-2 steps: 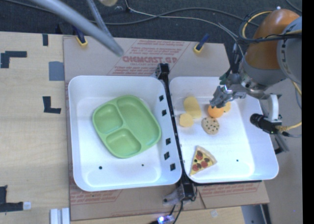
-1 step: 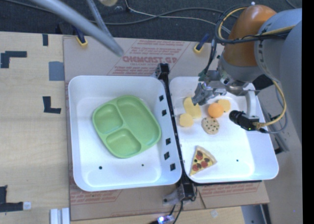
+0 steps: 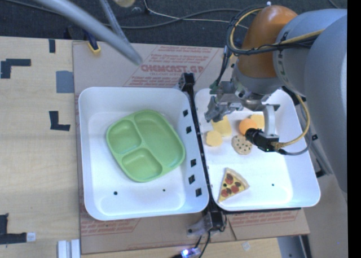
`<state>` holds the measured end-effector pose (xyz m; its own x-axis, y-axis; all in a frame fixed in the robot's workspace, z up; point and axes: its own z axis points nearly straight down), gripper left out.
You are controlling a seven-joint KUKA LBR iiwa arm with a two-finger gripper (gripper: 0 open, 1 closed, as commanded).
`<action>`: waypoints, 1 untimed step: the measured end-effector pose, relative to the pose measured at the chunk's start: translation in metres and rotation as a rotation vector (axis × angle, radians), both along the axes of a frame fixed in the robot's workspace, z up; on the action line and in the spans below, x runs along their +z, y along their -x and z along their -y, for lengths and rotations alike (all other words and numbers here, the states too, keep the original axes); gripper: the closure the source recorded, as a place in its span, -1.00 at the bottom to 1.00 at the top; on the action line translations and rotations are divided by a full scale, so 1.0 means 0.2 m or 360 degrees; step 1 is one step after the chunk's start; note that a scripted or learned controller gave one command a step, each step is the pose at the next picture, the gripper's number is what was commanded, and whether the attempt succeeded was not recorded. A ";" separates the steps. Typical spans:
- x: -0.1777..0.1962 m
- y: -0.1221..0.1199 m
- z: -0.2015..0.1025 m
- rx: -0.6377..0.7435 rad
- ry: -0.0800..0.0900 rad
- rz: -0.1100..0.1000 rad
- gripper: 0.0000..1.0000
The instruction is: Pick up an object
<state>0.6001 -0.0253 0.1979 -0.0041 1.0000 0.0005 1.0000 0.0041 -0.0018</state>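
We see the tool (image 3: pixel 217 110) low over the right bin (image 3: pixel 293 195), above a cluster of toy food.

The arm (image 3: pixel 316 53) reaches in from the right, its orange band (image 3: pixel 265 31) above the wrist, and the tool hangs at the bin's upper left, just over two pale yellow pieces (image 3: pixel 219 132); we cannot tell how far it is open, nor whether it has hold of anything. Beside those pieces lie an orange piece (image 3: pixel 251 123) and a speckled cookie (image 3: pixel 242 145), close together. A pizza slice (image 3: pixel 231 184) lies apart, nearer the front. In the left bin (image 3: pixel 90 183) rests a green divided plate (image 3: pixel 145 145). Both bins sit on cardboard (image 3: pixel 169 65) on the desk (image 3: pixel 34 155).
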 end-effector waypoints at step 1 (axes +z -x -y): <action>0.07 -0.02 -0.28 0.0004 -0.0002 0.0002 1.00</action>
<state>0.6033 0.0308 0.2127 -0.0065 1.0000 0.0015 1.0000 0.0065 -0.0007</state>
